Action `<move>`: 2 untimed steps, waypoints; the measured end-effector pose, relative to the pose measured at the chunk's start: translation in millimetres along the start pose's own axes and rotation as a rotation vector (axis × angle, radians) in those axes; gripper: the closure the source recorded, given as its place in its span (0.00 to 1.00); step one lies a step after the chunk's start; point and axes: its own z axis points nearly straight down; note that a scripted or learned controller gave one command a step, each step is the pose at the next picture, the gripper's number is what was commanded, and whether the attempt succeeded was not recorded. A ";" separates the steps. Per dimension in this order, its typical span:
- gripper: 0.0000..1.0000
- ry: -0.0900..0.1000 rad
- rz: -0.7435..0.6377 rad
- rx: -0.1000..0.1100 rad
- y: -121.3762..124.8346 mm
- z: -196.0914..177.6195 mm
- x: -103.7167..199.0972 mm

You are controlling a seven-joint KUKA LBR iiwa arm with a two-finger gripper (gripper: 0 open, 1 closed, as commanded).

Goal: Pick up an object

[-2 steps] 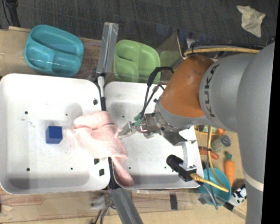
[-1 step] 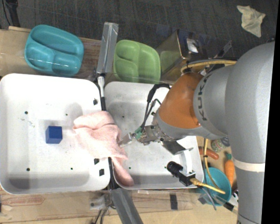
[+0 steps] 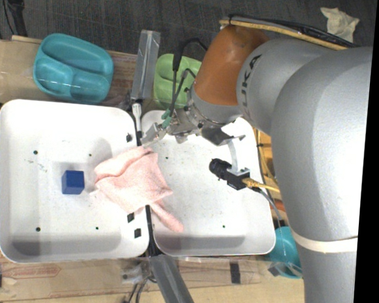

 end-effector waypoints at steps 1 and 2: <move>0.00 0.001 -0.238 0.004 -18.1 1.4 -13.8; 0.00 0.000 -0.292 0.001 -58.6 30.7 -63.0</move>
